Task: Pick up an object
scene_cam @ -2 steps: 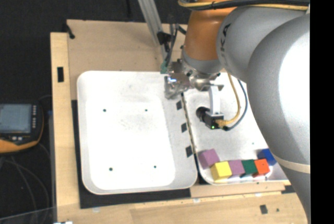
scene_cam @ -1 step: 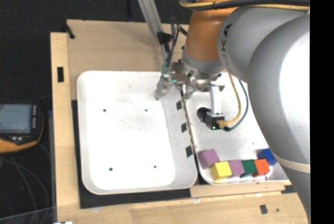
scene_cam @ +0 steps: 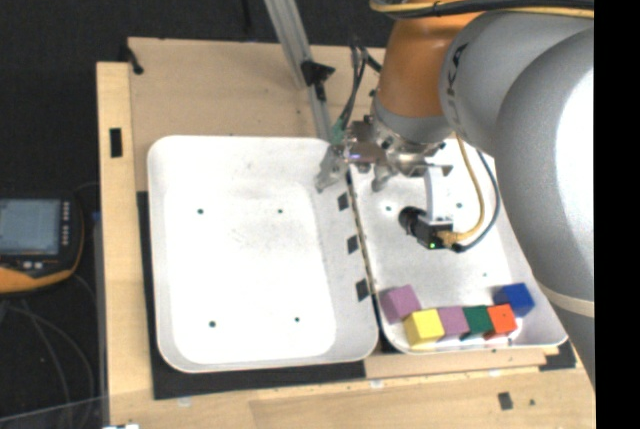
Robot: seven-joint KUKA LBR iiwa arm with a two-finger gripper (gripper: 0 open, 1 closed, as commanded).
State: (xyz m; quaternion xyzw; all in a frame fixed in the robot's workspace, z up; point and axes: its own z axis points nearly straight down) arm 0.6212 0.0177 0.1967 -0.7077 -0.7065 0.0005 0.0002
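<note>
Though my hand (scene_cam: 372,160) hangs near the far edge of the right bin (scene_cam: 470,217), close to the wall it shares with the left bin (scene_cam: 240,247), I cannot tell from this slant whether it is released or clenched; nothing shows in its grip.

What I could pick up is a huddle of small blocks along the right bin's near edge, well apart from my hand. A purple block (scene_cam: 400,301) sits nearest the shared wall, a little proud of the rest. Beside it runs a row: a yellow block (scene_cam: 424,325), a paler purple block (scene_cam: 453,320), a green block (scene_cam: 477,319), an orange block (scene_cam: 500,319), and a blue block (scene_cam: 515,296) toward the near right corner, just behind the orange one.

I judge these to be light, stiff cubes with flat faces, nothing that would crush or bend, though smooth sides may slide if pinched off-centre. Those in the row touch or nearly touch, leaving little room to get down on either side of one. My best prospect looks like the first purple block: it seems to have open floor on its far and left sides. I would take it across two opposite flat faces, squarely at mid-height. Its closeness to the bin wall is the hazard.
</note>
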